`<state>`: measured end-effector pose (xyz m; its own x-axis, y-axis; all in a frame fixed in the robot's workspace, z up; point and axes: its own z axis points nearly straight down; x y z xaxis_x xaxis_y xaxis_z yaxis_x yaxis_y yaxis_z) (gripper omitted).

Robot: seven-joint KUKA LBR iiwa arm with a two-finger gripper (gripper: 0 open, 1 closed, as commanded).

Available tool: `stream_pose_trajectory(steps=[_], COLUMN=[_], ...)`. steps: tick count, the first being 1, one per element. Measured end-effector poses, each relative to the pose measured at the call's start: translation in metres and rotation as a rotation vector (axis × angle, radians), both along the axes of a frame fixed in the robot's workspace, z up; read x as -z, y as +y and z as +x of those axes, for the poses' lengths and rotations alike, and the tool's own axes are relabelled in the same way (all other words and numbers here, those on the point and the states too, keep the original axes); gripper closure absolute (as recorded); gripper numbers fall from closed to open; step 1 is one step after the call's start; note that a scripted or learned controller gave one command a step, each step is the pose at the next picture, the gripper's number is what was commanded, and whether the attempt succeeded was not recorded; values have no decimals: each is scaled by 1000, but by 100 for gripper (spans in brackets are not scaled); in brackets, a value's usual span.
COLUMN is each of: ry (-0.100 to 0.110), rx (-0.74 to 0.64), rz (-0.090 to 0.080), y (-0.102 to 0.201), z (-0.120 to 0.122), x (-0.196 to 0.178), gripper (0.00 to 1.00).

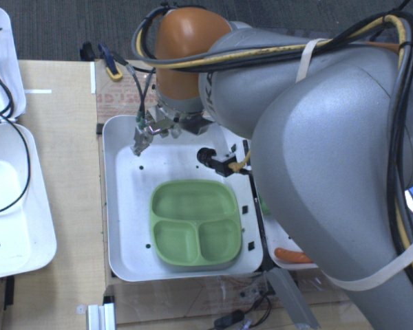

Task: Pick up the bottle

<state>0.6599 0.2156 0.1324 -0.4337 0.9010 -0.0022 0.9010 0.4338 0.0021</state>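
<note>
Camera view is showing the gripper (139, 145) hanging low over the far left corner of the white bin (112, 205), tip pointing down at bare floor, nothing under it or in it. Whether it is open or closed, cannot tell: too small and cluttered with cables.

The grey arm (316, 150) is reaching in from the right and blocking most of that side.

A green divided tray (194, 221) is lying flat in the near half of the bin, compartments up, probably just clutter for the task.

An orange item (290, 256) is peeking out below the arm at the right, shape unclear.

Bottle: cannot tell where it is lying, likely hidden behind the arm's bulk. A thin green sliver (259, 203) is showing at the arm's edge beside the tray; it could be part of it, not sure. Look, colour and pose of the bottle cannot be judged.

Judging the gripper as poorly placed for any pick; the grasp is not yet made.
</note>
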Motion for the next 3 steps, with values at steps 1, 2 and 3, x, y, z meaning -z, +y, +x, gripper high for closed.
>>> stream_pose_trajectory(steps=[1,2,3], ry=[1,1,1], rx=[0,0,0], rz=[0,0,0], y=[0,0,0], z=[0,0,0], x=[0,0,0], gripper=[0,0,0])
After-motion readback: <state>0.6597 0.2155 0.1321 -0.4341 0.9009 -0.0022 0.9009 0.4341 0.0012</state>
